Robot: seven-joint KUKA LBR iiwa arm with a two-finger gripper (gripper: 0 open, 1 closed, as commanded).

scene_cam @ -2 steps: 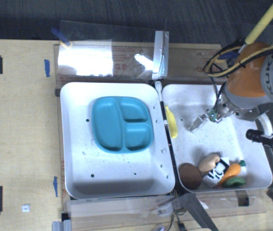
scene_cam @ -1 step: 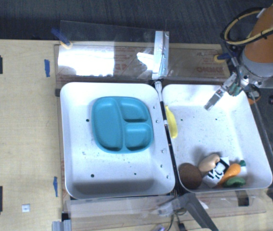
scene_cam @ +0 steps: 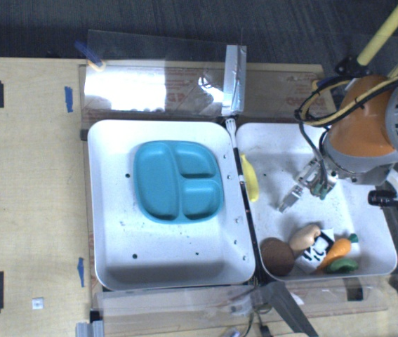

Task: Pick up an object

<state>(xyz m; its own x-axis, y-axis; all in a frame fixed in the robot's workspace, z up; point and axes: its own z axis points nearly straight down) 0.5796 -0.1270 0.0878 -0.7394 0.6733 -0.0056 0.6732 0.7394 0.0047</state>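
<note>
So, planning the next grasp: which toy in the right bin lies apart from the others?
The yellow banana, alone against the left wall; the rest cluster at the bottom edge.

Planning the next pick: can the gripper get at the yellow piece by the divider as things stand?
Probably yes. The gripper hangs in the right bin, and the yellow piece lies alone, though tight against the divider wall.

Arm (scene_cam: 385, 128) cut off at the right edge; its bulk hides part of the right bin's (scene_cam: 272, 142) far corner.
</note>
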